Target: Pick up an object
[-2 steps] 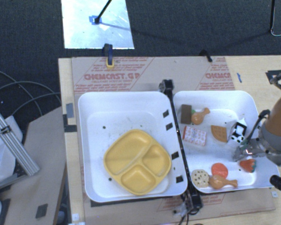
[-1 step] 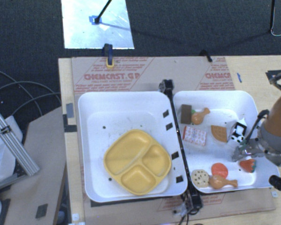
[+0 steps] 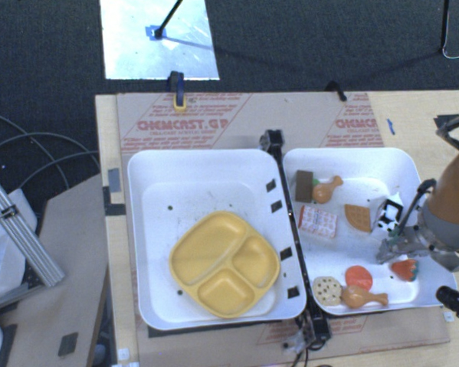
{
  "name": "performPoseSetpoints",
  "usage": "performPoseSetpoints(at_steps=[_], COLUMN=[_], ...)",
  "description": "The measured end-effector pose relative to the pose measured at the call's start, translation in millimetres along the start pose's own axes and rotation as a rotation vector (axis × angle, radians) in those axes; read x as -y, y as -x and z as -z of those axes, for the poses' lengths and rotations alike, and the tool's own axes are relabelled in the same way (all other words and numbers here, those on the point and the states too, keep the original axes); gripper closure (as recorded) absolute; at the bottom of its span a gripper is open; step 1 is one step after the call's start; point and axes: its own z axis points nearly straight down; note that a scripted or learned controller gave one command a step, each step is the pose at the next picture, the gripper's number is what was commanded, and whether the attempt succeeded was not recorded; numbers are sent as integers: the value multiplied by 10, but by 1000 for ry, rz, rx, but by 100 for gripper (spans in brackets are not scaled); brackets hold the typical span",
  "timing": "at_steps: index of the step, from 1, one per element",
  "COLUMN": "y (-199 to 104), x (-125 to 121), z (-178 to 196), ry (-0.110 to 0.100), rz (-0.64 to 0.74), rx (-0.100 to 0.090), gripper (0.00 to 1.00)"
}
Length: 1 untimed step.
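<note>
Near the right edge of the right bin [image 3: 401, 159], the gripper [image 3: 392, 248] was low, just beside a red piece [image 3: 405, 269]. I could not tell its fingers' state. A yellow tray [image 3: 224, 263] lay in the left bin [image 3: 151, 221].

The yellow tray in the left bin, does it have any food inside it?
No. The yellow tray shows three bare compartments with no food in them. It lies flat in the left bin; whatever is beneath the tray is covered.
</note>
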Motion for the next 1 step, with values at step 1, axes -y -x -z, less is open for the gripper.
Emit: performPoseSetpoints(at_steps=[1], y=[-227], x=[-4], z=[0], ry=[0], rz=[2], rx=[0], gripper=[100])
